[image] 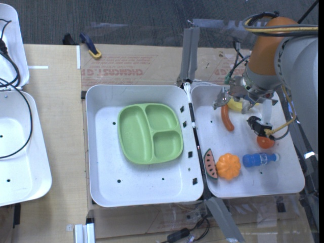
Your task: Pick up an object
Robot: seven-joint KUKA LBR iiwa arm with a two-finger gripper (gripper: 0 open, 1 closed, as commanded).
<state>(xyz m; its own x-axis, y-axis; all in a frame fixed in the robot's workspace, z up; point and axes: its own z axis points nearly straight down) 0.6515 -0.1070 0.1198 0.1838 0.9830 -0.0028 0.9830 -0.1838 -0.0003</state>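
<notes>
My gripper (236, 101) hangs low over the back of the right bin (283, 184), below the orange wrist band. It is open, with one grey finger (220, 99) to the left of a yellow toy (235, 105) that lies between the fingers. An orange-red sausage (227, 119) lies just in front of that finger. A red tomato (265, 142), a blue bottle (260, 159), an orange pumpkin (228, 166) and a watermelon slice (210, 164) lie nearer the bin's front.
The left bin (101, 186) holds a green divided plate (150, 132). A grey divider post (189, 54) rises between the bins at the back. Black cable loops (260, 125) hang from the wrist beside the tomato.
</notes>
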